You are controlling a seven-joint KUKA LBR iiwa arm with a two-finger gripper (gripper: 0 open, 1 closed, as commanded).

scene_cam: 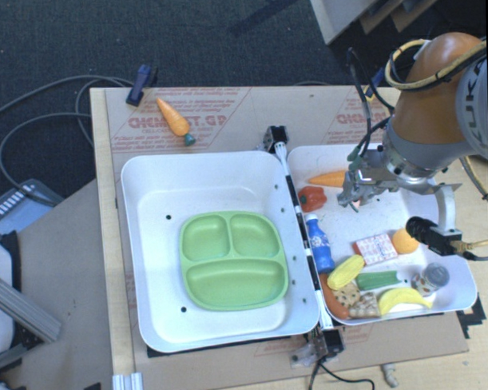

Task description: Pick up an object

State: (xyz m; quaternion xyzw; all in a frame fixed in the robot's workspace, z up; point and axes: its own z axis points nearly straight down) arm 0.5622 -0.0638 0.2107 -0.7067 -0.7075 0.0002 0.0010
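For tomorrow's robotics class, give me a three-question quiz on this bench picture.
1. True or false: the green tray lies in the left bin.
2. Which lies outside both bins? A) banana B) carrot C) blue bottle
3. Fill in: the gripper hovers over the ____ bin.

Key: 1 true; 2 B; 3 right.
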